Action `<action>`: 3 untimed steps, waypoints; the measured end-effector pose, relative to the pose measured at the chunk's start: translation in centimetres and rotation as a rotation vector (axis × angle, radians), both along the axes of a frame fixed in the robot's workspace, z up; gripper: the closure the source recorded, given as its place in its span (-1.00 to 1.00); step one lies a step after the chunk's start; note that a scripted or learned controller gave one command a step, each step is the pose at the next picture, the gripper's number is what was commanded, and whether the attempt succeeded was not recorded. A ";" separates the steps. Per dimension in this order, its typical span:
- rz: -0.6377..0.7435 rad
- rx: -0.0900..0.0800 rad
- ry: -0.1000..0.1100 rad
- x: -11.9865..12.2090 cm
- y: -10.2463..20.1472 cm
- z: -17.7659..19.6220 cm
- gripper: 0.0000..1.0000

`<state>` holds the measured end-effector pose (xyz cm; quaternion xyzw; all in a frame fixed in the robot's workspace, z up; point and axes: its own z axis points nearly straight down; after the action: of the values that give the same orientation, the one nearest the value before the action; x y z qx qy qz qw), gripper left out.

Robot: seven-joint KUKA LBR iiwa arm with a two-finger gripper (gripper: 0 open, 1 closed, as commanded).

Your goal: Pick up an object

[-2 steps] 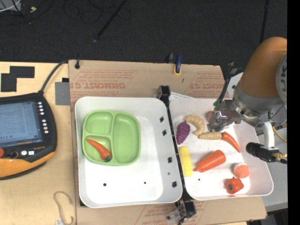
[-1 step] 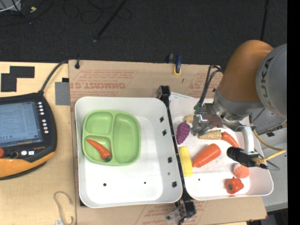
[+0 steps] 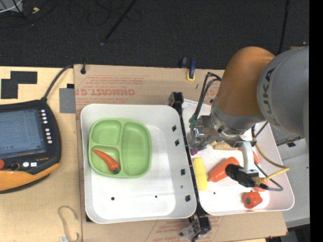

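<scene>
We can't tell if the gripper is open or closed, parked by the right bin's left wall near the yellow corn, so we judge it may clip that wall and miss.

arm: we read dark "KUKA" lettering, partly cut off, on its grey casing | cardboard sheet: red print lies upside down above the left bin, too blurred for us to spell | pendant screen: text too small for us to read
</scene>
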<state>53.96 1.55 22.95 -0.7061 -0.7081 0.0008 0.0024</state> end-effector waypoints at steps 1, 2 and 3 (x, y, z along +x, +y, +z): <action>-0.003 -0.001 0.000 -0.6 1.4 0.1 1.00; -0.003 -0.003 0.001 -1.8 0.5 -0.6 1.00; -0.003 -0.002 -0.001 -0.8 1.5 -1.0 1.00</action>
<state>53.12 3.08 21.94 -0.7071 -0.7071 0.0012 0.0013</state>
